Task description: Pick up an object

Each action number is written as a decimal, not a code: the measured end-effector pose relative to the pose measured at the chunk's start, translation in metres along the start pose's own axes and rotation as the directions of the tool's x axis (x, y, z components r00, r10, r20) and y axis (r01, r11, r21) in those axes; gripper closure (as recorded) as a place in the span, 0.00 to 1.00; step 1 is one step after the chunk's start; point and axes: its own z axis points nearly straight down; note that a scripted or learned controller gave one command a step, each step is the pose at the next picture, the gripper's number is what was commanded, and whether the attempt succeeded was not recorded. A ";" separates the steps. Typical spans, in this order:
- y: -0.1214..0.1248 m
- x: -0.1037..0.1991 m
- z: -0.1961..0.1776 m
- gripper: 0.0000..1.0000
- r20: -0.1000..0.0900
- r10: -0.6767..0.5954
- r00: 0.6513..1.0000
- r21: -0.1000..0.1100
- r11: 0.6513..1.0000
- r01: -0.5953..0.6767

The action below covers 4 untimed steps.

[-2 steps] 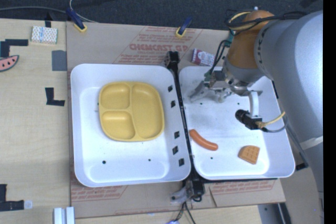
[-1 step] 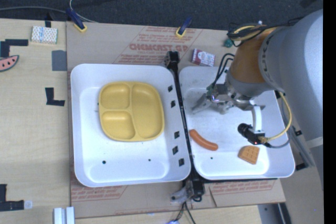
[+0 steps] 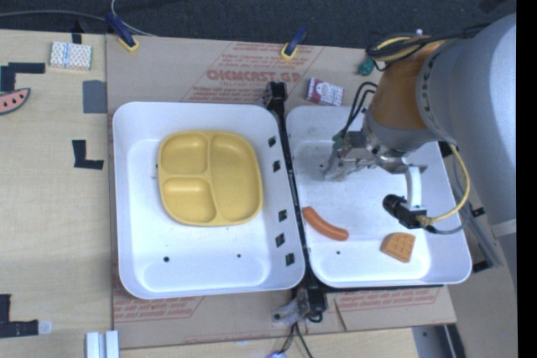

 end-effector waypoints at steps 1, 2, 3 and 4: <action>0.000 0.000 0.000 0.00 0.000 0.000 1.000 0.000 1.000 0.000; 0.059 -0.024 0.010 0.00 -0.001 -0.001 1.000 0.000 1.000 0.001; 0.034 -0.001 0.010 0.00 0.000 0.000 1.000 0.003 1.000 0.000; -0.025 0.003 0.009 0.00 -0.001 0.001 1.000 0.001 1.000 -0.001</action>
